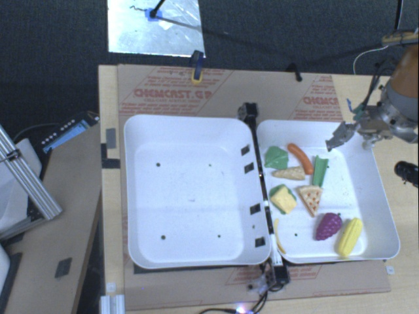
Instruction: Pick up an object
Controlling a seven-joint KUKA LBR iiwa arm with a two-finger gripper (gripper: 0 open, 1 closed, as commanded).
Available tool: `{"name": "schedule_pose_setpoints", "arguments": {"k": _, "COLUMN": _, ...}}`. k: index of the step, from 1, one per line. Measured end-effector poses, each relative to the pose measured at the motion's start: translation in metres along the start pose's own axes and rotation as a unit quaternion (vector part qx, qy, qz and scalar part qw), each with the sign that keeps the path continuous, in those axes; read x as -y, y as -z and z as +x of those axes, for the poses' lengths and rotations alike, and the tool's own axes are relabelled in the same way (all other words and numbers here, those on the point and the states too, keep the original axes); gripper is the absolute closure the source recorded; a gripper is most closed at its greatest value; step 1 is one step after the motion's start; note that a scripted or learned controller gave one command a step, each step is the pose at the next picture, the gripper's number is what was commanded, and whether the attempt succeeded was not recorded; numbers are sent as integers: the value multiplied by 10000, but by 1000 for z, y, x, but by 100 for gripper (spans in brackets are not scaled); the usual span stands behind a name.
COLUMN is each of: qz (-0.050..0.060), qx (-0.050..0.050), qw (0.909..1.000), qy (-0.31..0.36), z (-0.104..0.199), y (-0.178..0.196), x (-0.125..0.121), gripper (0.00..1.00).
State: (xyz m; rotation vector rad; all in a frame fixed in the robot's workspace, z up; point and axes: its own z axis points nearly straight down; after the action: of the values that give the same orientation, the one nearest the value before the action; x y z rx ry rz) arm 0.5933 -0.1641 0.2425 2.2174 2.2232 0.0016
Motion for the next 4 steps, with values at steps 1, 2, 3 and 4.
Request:
{"name": "schedule_pose_setpoints", "arguments": {"k": 1, "qz": 15, "qx": -13, "qw": 10000, "qy": 32, "z": 45, "y": -166, "x": -53, "gripper": 0}}
{"name": "schedule_pose_setpoints", "arguments": {"k": 2, "qz": -16, "qx": -5, "qw": 10000, "qy": 25, "z": 82, "y": -157, "x": -77, "gripper": 0}}
{"name": "schedule_pose_setpoints", "arguments": {"k": 3, "qz": 4, "qx": -1, "qw": 10000, "qy": -27, "z": 41, "y": -156, "x": -4, "gripper": 0}}
{"name": "schedule_pose_setpoints", "arguments": {"k": 4, "qz": -20, "qx": -3, "qw": 10000, "qy": 30, "z": 84, "y": -157, "x": -42, "gripper": 0}}
